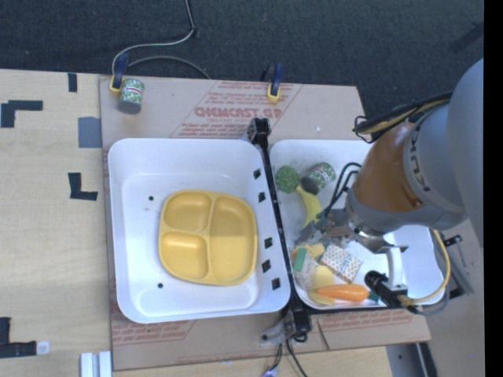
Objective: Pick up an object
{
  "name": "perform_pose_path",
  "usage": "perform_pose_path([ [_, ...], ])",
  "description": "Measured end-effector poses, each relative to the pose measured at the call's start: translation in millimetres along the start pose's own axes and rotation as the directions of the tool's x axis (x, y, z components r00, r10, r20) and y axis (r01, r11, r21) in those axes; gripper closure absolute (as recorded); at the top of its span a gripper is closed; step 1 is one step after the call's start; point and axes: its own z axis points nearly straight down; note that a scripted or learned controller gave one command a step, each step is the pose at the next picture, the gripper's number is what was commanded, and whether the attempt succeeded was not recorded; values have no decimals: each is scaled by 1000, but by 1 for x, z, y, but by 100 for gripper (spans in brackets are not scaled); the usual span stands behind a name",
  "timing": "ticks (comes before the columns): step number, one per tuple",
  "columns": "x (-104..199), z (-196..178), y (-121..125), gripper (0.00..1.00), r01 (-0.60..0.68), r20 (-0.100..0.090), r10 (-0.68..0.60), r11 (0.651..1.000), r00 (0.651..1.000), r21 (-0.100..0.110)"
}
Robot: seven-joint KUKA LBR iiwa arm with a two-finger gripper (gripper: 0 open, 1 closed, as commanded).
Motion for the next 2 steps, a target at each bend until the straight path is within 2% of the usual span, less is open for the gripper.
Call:
perform_pose_path([
  [1,-3,0,65,0,2,0,-2,1000,1000,-2],
  [2,-3,-10,65,100,2,0,-2,1000,1000,-1],
])
